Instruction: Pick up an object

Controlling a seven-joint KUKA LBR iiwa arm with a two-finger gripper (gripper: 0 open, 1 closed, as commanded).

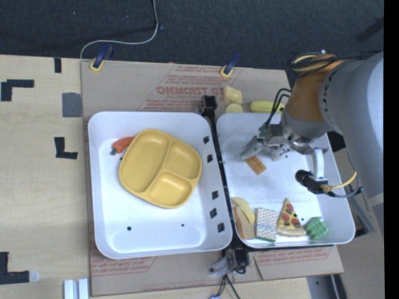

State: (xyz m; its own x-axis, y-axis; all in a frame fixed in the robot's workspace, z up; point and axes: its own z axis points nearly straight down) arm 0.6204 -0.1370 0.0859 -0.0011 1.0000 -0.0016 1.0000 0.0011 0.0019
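Camera view, gripper low in the right bin, fingers spread wide with nothing between them, small orange block on the floor just below its tips, yellow plate in the left bin

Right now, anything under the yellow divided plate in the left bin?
An orange carrot-like piece pokes out from under the yellow three-compartment plate at its upper-left edge. Whatever else lies beneath is covered.

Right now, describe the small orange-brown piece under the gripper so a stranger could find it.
Look in the right bin, the one the arm reaches into. In its upper middle, just below the gripper, lies the small orange-brown block. It lies alone on bare white, away from the food toys along the bin's bottom edge.
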